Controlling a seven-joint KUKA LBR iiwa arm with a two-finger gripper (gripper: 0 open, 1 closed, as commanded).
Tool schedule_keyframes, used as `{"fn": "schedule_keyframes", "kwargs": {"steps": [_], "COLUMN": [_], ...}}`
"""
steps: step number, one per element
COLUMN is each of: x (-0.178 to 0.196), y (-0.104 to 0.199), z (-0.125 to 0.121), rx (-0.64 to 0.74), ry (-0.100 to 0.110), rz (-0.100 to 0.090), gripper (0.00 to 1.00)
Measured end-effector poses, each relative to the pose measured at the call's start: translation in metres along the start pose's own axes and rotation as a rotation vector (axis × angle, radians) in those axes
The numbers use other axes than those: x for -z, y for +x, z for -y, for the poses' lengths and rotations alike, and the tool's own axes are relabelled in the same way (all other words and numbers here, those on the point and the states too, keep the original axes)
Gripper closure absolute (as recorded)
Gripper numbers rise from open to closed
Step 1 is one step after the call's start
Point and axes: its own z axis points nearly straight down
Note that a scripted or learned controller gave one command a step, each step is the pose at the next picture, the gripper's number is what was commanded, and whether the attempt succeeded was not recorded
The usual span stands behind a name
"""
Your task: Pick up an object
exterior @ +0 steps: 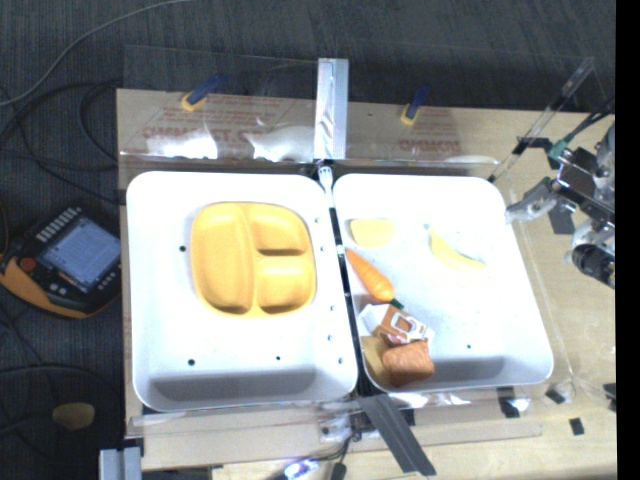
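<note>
The right bin [500,268] holds an orange carrot [369,276] along its left wall. A pale yellow round piece [371,232] lies near the bin's back left, and a yellow banana-like slice [455,252] rests further right. At the front left corner sit a brown bread-like lump [406,362] and a small white and orange item [398,326]. The left bin [160,348] carries a yellow divided tray [252,258]. Part of the arm [585,193] shows at the right edge, outside the right bin and away from all the objects.
A pendant controller [65,260] lies on the floor to the left of the bench. Cables run across the dark floor at the top left. A clear plastic sheet with blue and yellow clips [300,123] stands behind the bins.
</note>
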Motion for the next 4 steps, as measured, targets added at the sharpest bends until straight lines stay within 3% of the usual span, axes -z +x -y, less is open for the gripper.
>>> {"fn": "schedule_keyframes", "kwargs": {"steps": [1,2,3,4], "x": [0.026,-0.066,-0.031,-0.031], "y": [0.002,0.025,0.014,0.014], "z": [-0.034,-0.058,-0.069,-0.068], "rx": [-0.069,-0.695,-0.555,-0.555], "ry": [0.001,0.003,0.001,0.001], "rz": [0.0,0.002,0.001,0.002], "gripper": [0.0,0.0,0.0,0.0]}}
